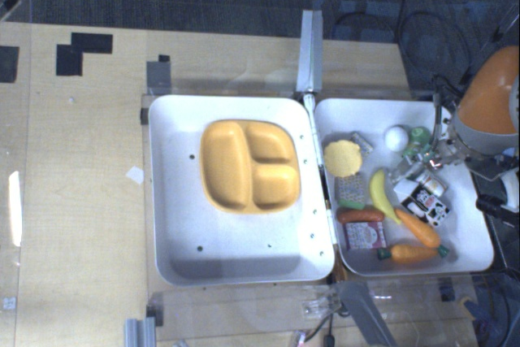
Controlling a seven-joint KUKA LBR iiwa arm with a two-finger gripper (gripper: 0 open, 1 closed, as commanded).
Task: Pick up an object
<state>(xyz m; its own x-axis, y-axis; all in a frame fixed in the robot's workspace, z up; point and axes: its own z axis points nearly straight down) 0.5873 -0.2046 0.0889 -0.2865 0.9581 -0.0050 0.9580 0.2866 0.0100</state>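
The pale wooden worktop (81,199) carries two shallow white bins side by side, their inner rims touching. The left bin (175,248) sits near the middle, the right bin (479,252) by the right edge. Black tape patches (81,51) lie flat at the far left. A small white scrap (134,173) lies just beside the left bin's left wall.
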